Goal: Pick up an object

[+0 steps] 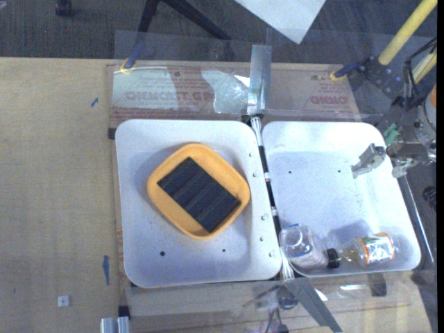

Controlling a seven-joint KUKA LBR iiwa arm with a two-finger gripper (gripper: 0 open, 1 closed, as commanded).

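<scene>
On my feed the left bin (139, 186) holds a yellow tray (161, 201) with a black ribbed pad (198, 193) lying in it, roughly mid-bin and turned at an angle. It is broad and low, so I judge a two-finger pinch would find little to bite unless it takes the rim; a centre descent would likely just press on the pad. In the right bin (312, 172), a clear cup (300, 245) sits in the near left corner, touching or almost touching the divider wall, and a small bottle (361, 250) with a dark cap lies on its side just right of it along the near wall. Both are crowded: a finger could strike the wall or the neighbour, and the bottle could roll away. The gripper (368, 159) is at the right bin's far right edge, well apart from all of these, with nothing between its fingers; I cannot tell how far they are spread. The long reach back to any target adds aiming risk.
</scene>
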